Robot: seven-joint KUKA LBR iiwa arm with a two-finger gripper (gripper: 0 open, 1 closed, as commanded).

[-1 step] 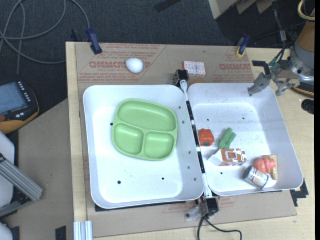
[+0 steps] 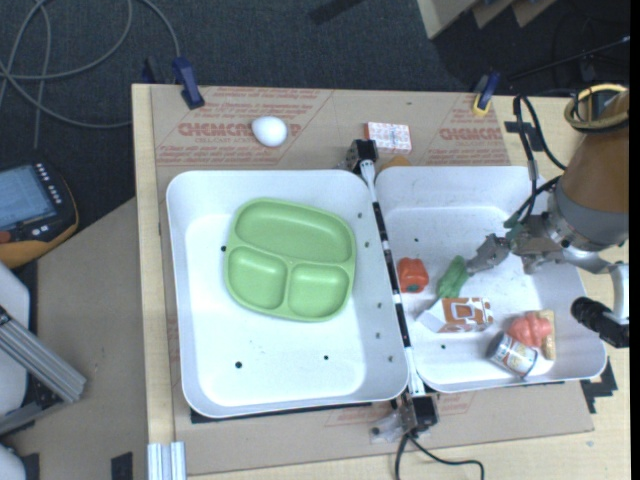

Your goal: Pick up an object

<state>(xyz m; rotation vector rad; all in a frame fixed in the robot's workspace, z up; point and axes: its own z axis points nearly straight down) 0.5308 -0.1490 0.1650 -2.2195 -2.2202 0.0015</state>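
Gripper over the right bin

Gripper (image 2: 492, 252) hovers at the frame's right, above the right bin (image 2: 440, 193); its opening cannot be told. Below it lie a green object (image 2: 451, 275), orange block (image 2: 412, 274), carton (image 2: 464, 314) and can (image 2: 514, 355).

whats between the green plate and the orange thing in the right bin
In the camera view, bare left-bin floor, then the black-edged seam where the two bins meet, lies between the green plate and the orange thing.

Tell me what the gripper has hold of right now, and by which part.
Nothing that can be seen. The gripper hovers over the right bin, just above and right of the green object, with nothing visible between its fingers. Whether they are open cannot be told.
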